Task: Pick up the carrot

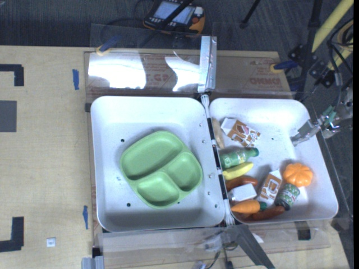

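Observation:
The carrot (245, 207) is a short orange piece lying near the front left corner of the right bin (269, 108). It sits wedged between a white block (242, 193) and a red sausage-like toy (270, 212). My gripper (305, 131) hovers at the bin's far right rim, well away from the carrot, up and to its right. Nothing shows in its grasp. The arm behind it reaches in from the right edge of the view.
Around the carrot lie a banana (238, 170), a green bottle (238, 157), a snack box (270, 188), a small can (289, 195), an orange pumpkin (298, 174) and a carton (241, 131). The left bin (106, 116) holds a green divided plate (161, 168).

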Robot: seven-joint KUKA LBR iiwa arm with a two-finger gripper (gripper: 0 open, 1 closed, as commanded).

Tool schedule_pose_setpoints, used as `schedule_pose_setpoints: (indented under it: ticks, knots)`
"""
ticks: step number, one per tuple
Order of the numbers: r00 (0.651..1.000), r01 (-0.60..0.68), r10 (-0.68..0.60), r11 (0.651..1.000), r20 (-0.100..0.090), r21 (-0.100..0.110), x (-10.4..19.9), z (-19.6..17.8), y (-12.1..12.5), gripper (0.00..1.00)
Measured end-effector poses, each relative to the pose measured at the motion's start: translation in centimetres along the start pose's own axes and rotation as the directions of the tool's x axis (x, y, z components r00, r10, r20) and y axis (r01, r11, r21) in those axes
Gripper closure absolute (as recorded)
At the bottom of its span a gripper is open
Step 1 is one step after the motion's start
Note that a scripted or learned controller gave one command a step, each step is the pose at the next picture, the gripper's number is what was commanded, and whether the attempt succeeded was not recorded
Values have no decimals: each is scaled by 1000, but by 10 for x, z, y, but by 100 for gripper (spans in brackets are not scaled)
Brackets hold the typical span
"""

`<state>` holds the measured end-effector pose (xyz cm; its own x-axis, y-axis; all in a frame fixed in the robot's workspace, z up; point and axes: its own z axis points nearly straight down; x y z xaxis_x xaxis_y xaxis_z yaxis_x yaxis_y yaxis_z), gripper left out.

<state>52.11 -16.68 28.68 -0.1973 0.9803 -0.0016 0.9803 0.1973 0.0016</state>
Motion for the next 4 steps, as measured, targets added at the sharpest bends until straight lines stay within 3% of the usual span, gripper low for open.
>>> schedule_pose_setpoints:
  ticks: [1, 2, 3, 4]
  knots:
    - [1000, -3, 3, 1000, 0, 0, 27, -6, 17, 0]
    - [988, -152, 152, 988, -4, 7, -19, 81, -24, 0]
    - [995, -99, 99, 995, -2, 3, -11, 14, -45, 0]
    - [999, -48, 48, 999, -4, 5, -21, 59, -48, 0]
